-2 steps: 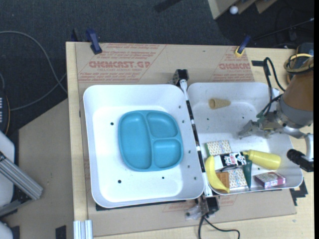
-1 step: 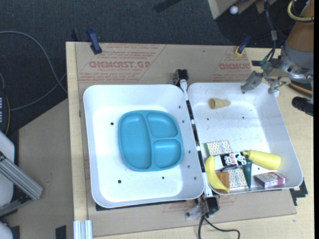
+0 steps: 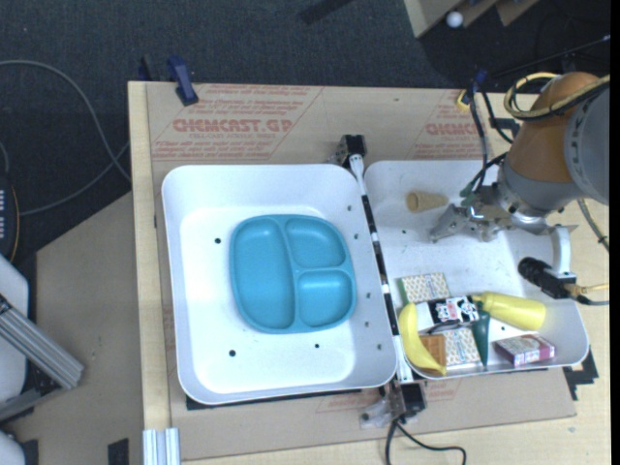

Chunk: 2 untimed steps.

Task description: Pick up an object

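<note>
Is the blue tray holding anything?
Empty. The blue tray in the left bin shows bare compartments, nothing lying in them.

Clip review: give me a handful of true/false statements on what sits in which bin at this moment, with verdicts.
1. A blue divided plate lies in the left bin. True.
2. The banana lies on the blue plate. False: it lies in the right bin.
3. The gripper is over the right bin. True.
4. The yellow bottle stands upright. False: it lies on its side.
5. A small tan cone-shaped piece lies apart from the pile. True.
</note>
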### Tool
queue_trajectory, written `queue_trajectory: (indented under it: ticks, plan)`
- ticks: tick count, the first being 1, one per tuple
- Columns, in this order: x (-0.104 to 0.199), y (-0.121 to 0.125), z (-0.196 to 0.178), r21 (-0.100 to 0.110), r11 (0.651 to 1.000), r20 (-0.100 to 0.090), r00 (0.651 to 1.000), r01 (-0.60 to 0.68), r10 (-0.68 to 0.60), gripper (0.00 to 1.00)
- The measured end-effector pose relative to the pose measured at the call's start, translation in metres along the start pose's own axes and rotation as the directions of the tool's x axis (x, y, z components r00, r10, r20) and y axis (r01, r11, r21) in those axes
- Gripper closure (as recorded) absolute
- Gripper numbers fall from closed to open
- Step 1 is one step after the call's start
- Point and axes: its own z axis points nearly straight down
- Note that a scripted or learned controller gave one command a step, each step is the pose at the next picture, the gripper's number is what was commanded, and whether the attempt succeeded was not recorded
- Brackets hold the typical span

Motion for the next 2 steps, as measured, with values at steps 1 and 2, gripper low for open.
queue_trajectory:
  ticks: [1,2]
  plan:
    - [-0.057,-0.120,-0.005,0.003,1.000,-0.005,1.000,0.000,0.000,0.00]
    - [0.024,-0.052,-0.099,-0.005,1.000,0.000,1.000,0.003,-0.003,0.00]
